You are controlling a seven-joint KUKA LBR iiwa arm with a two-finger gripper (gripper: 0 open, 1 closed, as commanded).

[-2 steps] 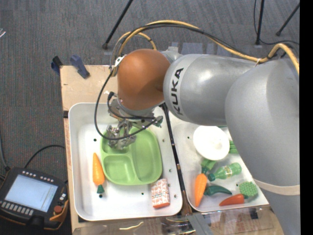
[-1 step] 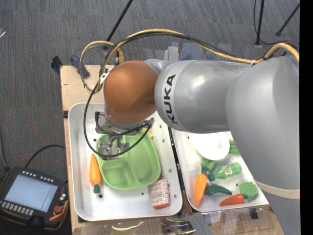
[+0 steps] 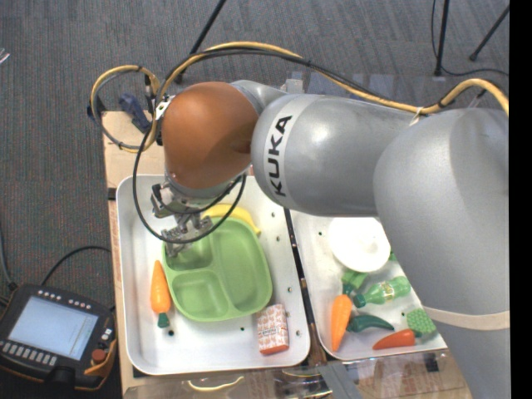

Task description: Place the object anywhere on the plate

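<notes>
The gripper [image 3: 184, 233] hangs over the upper left corner of the green, three-compartment plastic plate [image 3: 223, 274] in the left shallow white bin [image 3: 133, 322], and whether it is open or closed I cannot tell, since the orange wrist and its cabling hide most of it. Which thing the task means is not certain; my guess is the orange toy carrot with a green stem end [image 3: 160, 289], which lies on the bin floor just beside the plate's left edge, not on it. Its long axis runs nearly up and down in the view, narrow tip toward the bin's far wall, green end toward the near wall. The risks, as I judge them: the carrot is rounded and tapered, so a grip across its width could squeeze it out sideways; it sits so close to the plate rim that a descending finger might land on the rim and tip or shove the plate instead. A yellow curved object [image 3: 237, 216], possibly a toy banana, peeks from behind the plate's far edge and could be nudged. A small patterned pink carton [image 3: 272, 329] stands by the plate's near right corner. The right bin [image 3: 320, 306] holds a white round dish [image 3: 359, 244] and other toy vegetables.
</notes>
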